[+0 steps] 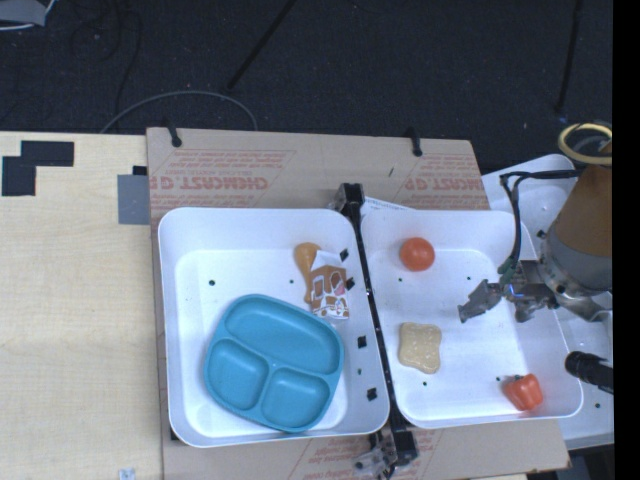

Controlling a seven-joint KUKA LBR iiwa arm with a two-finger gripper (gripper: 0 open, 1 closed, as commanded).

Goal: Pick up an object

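Observation:
In the right bin point(470, 413) lie a round red ball-like fruit point(417, 254) at the back, a pale beige flat piece point(420, 347) near the front left, and a red-orange pepper-like object point(523, 391) at the front right corner. My gripper point(480, 302) hangs over the right bin's middle right, reaching in from the right. It sits between the red fruit and the pepper, apart from both, and nothing is visible in its grasp.
The left bin point(185, 268) holds a blue divided plate point(273, 362), a small tan object point(305, 258) and a patterned packet point(328, 293) near the dividing wall. The grey arm with its orange band point(590, 213) stands at the right edge. Cardboard point(300, 173) lies under the bins.

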